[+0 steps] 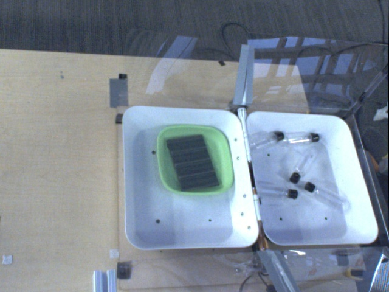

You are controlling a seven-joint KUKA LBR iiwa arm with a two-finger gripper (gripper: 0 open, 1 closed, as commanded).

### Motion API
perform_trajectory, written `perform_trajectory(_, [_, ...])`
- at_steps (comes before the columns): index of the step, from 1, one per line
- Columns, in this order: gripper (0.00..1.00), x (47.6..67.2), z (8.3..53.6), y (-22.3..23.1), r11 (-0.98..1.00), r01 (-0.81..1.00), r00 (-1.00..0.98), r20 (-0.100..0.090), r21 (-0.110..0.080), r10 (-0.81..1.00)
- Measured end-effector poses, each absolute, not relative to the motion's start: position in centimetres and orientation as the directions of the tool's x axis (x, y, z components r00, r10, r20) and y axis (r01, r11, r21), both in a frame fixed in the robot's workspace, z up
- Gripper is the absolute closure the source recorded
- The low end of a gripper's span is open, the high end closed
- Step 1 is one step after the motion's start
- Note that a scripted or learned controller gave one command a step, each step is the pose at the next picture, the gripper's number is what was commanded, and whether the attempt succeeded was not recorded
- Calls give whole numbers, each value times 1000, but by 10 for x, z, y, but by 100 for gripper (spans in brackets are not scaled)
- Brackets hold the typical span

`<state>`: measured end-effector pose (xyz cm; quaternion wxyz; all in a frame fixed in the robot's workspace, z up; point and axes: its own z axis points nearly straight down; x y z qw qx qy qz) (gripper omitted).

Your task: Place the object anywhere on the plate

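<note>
A square green plate [226, 163] sits in the upper middle of the left white bin [182, 227]. A dark grey ridged rectangular block [192, 162] lies flat on the plate, slightly turned, covering most of its floor. In the right white bin [310, 227] lie several clear tubes with black caps, two near the back [296, 139] and others around the middle [302, 166], pointing different ways.
A grey metal bar [245, 75] runs back from the seam between the bins. A small grey bracket [119, 92] stands on the wooden bench left of the left bin. Cables and clear frame parts lie behind and right of the right bin.
</note>
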<state>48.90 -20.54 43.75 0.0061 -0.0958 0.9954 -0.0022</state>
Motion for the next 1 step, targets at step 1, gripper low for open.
perform_trajectory(1, [0,494,439,-205,893,-449,-893,-12,-11,-450])
